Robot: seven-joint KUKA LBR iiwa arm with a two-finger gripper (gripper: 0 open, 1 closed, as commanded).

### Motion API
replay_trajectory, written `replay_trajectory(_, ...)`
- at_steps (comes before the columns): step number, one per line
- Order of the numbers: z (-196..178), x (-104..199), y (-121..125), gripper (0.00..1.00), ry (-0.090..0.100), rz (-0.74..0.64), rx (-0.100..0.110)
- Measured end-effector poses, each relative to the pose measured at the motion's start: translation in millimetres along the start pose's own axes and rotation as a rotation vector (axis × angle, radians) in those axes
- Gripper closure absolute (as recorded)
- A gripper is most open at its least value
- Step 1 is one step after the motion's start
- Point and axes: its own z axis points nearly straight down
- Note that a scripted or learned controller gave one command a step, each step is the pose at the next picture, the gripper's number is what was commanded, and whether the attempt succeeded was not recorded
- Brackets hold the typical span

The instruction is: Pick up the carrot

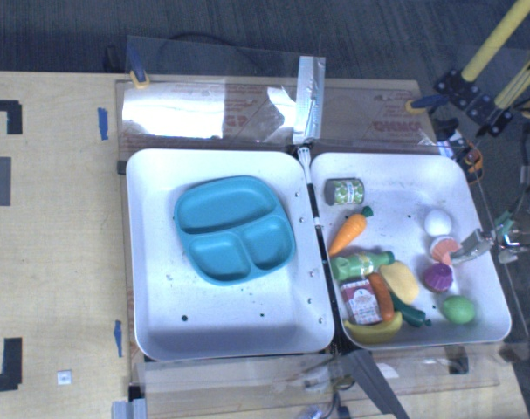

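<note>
The orange carrot (349, 232) with a green top lies slanted in the right white bin (395, 175), near its left wall and just below a small can (344, 191). At the bin's right rim a grey metal part, which looks like my gripper (472, 247), hangs low beside a pink piece (443, 250). It is well to the right of the carrot and apart from it. Nothing shows held in it.
The right bin also holds a white egg (437, 223), a purple piece (437, 277), a green ball (457, 309), a yellow fruit (400, 282), a green bottle (362, 263), a red-labelled packet (362, 302) and a banana (374, 327). A blue divided plate (234, 228) sits in the left bin (151, 304).
</note>
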Motion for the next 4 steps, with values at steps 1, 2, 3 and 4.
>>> replay_trajectory(1, -33, 36, 52, 0.00, -0.002, 0.043, -0.005)
replay_trajectory(2, 80, 96, 62, 0.00, 0.001, 0.108, 0.006)
replay_trajectory(3, 29, 184, 97, 0.00, 0.002, 0.142, -0.005)
replay_trajectory(4, 71, 112, 77, 0.00, -0.003, 0.149, 0.005)
